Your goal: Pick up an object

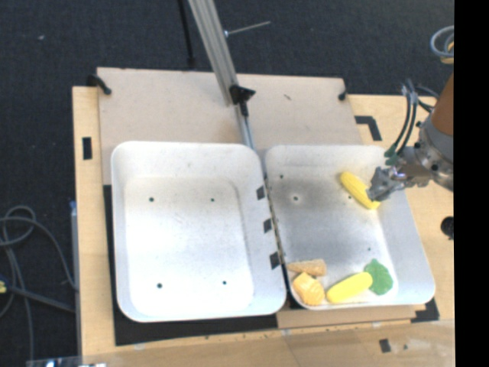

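A dark carpeted floor surrounds a pale wooden bench (88,228) topped by a smooth tan board. A ribbed aluminium rail (212,40) slants down from the top edge to a black clamp at the board's middle, and loose grey cables lie on the floor by the bench's left edge.

Two shallow white bins with rounded corners sit side by side on a black mat, their inner rims touching. The left bin (191,224) has a scuffed, grey-speckled floor with a few small dark dots. The right bin (328,224) shows a darker grey smudge across its middle.

In the right bin, a smooth yellow banana (357,189) lies slantwise near the far right corner. Along the near edge lies a cluster: a tan, rough-looking chunk (307,267), a faceted orange-yellow block (308,287) in the near left corner, a glossy yellow oval (349,287) beside it, and a bumpy green piece (379,276) touching the oval's right end.

The grey arm reaches in over the bin's right rim, with cables looping above its wrist. Its gripper (380,189) sits just at the banana's right end, close to or touching it. I cannot tell how the claw stands; its tips blur into the metal body, and whether the banana is between them is not clear.
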Action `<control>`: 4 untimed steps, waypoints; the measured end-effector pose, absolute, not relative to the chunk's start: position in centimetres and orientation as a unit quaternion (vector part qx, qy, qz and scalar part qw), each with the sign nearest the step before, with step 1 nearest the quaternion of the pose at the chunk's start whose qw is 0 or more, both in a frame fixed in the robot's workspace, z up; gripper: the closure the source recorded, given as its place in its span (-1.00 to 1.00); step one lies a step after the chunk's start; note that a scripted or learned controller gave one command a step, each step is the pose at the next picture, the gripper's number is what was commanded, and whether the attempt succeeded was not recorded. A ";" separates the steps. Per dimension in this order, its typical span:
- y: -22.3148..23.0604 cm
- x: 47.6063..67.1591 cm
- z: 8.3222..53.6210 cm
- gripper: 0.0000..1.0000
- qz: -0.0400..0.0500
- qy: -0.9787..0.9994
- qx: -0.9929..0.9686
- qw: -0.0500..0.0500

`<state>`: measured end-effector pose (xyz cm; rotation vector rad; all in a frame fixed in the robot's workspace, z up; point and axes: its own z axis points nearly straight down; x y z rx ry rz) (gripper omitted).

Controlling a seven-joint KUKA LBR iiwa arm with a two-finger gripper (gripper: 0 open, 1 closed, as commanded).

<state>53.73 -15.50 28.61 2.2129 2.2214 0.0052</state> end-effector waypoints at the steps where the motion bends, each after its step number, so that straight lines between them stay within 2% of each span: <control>1: -10.1 54.7 26.9 1.00 0.000 0.709 0.705 0.000; 3: -0.5 58.4 25.5 1.00 0.001 0.709 0.705 0.001; 4: 4.1 59.4 25.7 1.00 0.001 0.709 0.705 0.001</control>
